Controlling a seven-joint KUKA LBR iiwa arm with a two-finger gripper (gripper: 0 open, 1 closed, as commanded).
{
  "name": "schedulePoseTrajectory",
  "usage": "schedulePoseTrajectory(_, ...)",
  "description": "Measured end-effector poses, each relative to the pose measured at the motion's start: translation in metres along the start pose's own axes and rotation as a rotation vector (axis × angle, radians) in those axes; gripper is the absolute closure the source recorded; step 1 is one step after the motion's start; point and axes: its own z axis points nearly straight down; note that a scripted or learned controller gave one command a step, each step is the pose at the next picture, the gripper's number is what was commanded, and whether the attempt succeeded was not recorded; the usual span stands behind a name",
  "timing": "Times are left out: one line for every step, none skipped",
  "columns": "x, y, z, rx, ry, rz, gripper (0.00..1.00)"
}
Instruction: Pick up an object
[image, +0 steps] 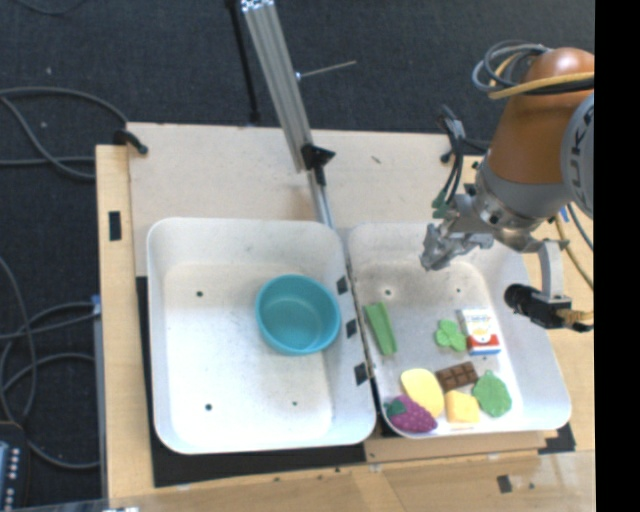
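I see the pincer (438, 255) hanging over the far part of the right bin (530, 420); I cannot tell how it is set, and nothing shows in its hold. Toy foods lie near me in that bin: green pod (380, 328), yellow piece (422, 388), grapes (411, 413). A blue bowl (297, 314) sits in the left bin (200, 250).

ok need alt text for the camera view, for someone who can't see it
A grey robot arm with an orange band hangs its gripper over the far end of the right white bin, which holds a long green vegetable toy and a cluster of small toy foods. The left white bin holds a round teal bowl.
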Motion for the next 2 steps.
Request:
schedulePoseTrajectory(0.054,-0.010,0.016,0.002,-0.001,0.001,1.00)
schedulePoseTrajectory(0.104,-0.019,0.009,0.001,0.000,0.002,1.00)
